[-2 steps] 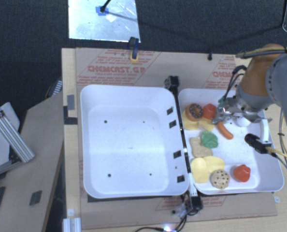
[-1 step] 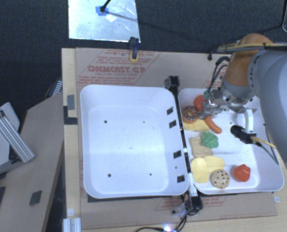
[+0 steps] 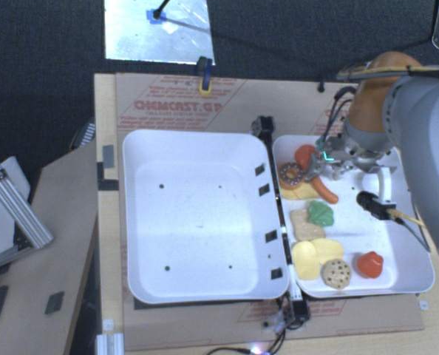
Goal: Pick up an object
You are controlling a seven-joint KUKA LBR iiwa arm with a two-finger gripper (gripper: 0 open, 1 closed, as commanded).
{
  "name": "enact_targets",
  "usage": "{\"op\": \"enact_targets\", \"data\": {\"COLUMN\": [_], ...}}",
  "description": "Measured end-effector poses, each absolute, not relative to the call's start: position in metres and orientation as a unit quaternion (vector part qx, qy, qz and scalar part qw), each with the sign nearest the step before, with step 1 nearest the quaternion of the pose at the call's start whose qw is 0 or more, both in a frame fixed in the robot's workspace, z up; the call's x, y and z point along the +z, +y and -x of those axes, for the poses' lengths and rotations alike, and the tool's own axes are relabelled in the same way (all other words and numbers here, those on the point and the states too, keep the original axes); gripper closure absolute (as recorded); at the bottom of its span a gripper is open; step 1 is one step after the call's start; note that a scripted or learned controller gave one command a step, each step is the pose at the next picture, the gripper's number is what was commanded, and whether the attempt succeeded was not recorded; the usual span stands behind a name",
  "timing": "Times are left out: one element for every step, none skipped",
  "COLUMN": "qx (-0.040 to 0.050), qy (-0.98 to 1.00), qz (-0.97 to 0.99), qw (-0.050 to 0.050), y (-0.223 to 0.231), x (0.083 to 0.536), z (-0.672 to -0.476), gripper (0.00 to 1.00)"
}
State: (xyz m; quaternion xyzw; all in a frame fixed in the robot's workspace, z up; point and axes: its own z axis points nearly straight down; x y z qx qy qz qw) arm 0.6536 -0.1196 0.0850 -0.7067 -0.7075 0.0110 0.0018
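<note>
The arm has the tool [image 3: 324,161] low in the right bin [image 3: 419,272], over the doughnut [image 3: 290,174], red tomato [image 3: 305,154] and orange sausage [image 3: 324,190]. This looks like the approach step; next, a firm closure on one smooth, rounded plastic food. Whether the tool is open, I cannot tell.

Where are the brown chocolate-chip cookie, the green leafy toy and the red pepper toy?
brown chocolate-chip cookie [image 3: 337,274], camera view, centre of its top face
green leafy toy [image 3: 321,213], camera view, middle of its top
red pepper toy [image 3: 369,264], camera view, middle of its body
</note>
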Motion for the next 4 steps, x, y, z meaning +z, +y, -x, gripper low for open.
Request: {"op": "enact_targets", "data": {"qx": [0.0086, -0.0028, -0.0012, -0.0024], "qy": [-0.708, -0.707, -0.709, -0.711], "qz": [0.706, 0.707, 0.705, 0.703], "qw": [0.006, -0.004, -0.002, -0.001], "y": [-0.116, -0.125, -0.128, -0.044], "x": [0.094, 0.196, 0.176, 0.185], "z": [-0.654, -0.611, -0.662, -0.67], "gripper": [1.0, 1.0, 1.0, 1.0]}}
